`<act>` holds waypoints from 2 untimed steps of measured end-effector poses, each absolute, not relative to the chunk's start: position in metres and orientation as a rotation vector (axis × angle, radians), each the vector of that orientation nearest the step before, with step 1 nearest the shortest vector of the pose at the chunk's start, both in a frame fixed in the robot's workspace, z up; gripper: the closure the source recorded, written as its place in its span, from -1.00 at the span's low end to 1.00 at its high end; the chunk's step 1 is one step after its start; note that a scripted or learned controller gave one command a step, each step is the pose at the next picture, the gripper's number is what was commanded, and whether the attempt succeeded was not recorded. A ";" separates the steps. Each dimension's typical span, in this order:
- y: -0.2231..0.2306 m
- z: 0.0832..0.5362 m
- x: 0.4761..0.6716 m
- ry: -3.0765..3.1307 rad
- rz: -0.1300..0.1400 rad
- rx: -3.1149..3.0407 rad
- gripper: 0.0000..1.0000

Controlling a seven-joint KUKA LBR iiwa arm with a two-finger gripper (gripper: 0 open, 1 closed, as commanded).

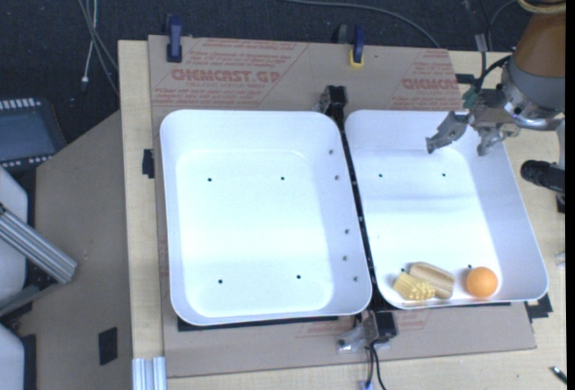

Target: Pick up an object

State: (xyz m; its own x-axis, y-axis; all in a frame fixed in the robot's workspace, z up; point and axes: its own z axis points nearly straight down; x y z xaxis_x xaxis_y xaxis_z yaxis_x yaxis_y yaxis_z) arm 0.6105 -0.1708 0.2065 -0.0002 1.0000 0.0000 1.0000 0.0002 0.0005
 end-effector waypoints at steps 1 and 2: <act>-0.151 0.083 0.560 2.228 -0.008 2.227 -1.00; -0.152 0.099 0.564 2.221 0.002 2.220 1.00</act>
